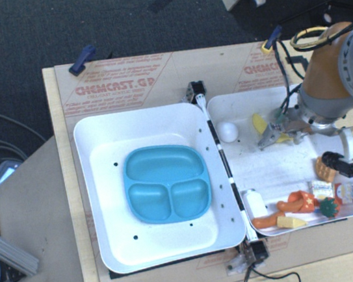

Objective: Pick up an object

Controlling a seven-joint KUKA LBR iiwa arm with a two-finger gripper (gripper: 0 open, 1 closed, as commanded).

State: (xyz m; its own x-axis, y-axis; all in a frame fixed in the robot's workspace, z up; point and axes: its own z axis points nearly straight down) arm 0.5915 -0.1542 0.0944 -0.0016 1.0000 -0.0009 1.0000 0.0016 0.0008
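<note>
Claw (273, 134) is down in the right bin (286, 173), near its far end, with the arm (331, 78) coming in from the right. We honestly can't tell from this angle how it's set or whether there's anything in it, since it's small and partly lost against the white floor.

Closest candidates: a yellow piece (260, 122) just beside it toward the far wall, and a white ball (228, 131) a bit further left near the divider. The rest of the clutter sits well apart along the near wall: an orange toy (295, 202), a white bottle (254, 201), a yellow block (292, 221), a brown thing (329, 165). The left bin (100, 181) just has the blue divided plate (167, 183).

So we'd call this the approach/grasp stage, nothing lifted yet as far as we can see. Next move probably needs the claw centred over that yellow piece before closing, then a straight lift. It looks thin and close to the wall, so it could easily slip out.
</note>
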